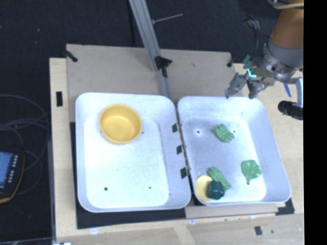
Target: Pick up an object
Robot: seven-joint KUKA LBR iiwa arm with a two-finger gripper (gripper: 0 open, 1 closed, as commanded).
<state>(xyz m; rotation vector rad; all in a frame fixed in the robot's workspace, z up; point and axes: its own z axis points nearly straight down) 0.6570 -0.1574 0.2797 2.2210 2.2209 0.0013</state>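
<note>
Work on the pick has hardly begun, we think. From the camera above the bench, we see the gripper [242,90] up at the far rim of the right bin [271,131]. Its two fingers are spread apart, and nothing sits between them. It hangs over the top edge of that bin, well apart from all the things inside. In the right bin we see a small green piece [224,132] near the middle. We also see a green leafy piece [250,170] closer to the right wall. Down in the near corner, a long green piece [218,177] lies against a yellow cup [202,187] and a dark green ball [215,191], and these three touch each other. In the left bin [87,137] a yellow bowl [120,124] sits alone near the far left corner. Nothing is lifted yet. We think the arm must still choose one thing, come down over it, close on it and lift it. The small green piece is nearest to the gripper and stands by itself, so it looks like the easy one to take.
</note>
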